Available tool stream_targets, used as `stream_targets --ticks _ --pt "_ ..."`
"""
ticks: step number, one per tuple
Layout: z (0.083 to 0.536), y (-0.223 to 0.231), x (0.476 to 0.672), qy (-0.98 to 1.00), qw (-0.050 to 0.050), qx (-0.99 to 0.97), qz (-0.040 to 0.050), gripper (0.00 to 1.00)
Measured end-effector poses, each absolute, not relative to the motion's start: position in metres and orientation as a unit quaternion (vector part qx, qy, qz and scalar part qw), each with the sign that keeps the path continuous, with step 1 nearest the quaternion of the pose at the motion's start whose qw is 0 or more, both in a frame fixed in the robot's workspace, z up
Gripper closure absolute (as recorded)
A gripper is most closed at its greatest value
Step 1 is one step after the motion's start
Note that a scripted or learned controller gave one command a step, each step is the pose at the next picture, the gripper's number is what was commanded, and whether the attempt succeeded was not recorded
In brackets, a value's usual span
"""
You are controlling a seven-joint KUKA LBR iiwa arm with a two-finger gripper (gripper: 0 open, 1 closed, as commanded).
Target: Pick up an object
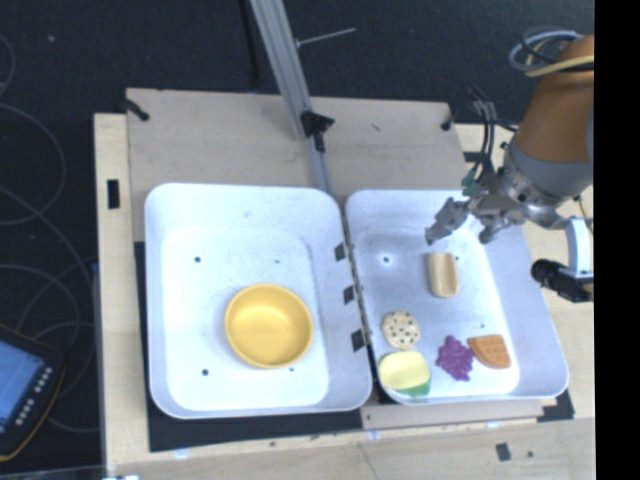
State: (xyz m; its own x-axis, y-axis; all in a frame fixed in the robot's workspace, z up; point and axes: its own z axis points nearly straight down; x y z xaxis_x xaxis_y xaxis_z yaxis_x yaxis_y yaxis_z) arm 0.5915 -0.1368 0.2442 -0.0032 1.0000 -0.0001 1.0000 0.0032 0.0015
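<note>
two white bins sit side by side on the bench. the left bin holds one yellow bowl, upright, near its front middle. the right bin holds five small things — one tan bread roll near the centre, one speckled cookie below it, one pale yellow-green round piece at the front rim, one bunch of purple grapes and one orange wedge just beside the grapes.

the gripper hangs above the back of the right bin with its two fingers spread apart, nothing between them, just above the bread roll and not touching it.

the bench is pale wood; a grey metal pole slants across its back, and the floor around is dark with cables and a tablet at the left.
</note>
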Motion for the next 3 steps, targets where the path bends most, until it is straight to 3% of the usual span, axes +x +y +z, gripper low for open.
stream_targets --ticks 1,3 --pt "0.244 -0.137 0.591 0.708 0.001 0.706 0.0007 0.0" --pt "0.156 -0.149 0.593 0.707 0.0 0.708 -0.0019 0.0"
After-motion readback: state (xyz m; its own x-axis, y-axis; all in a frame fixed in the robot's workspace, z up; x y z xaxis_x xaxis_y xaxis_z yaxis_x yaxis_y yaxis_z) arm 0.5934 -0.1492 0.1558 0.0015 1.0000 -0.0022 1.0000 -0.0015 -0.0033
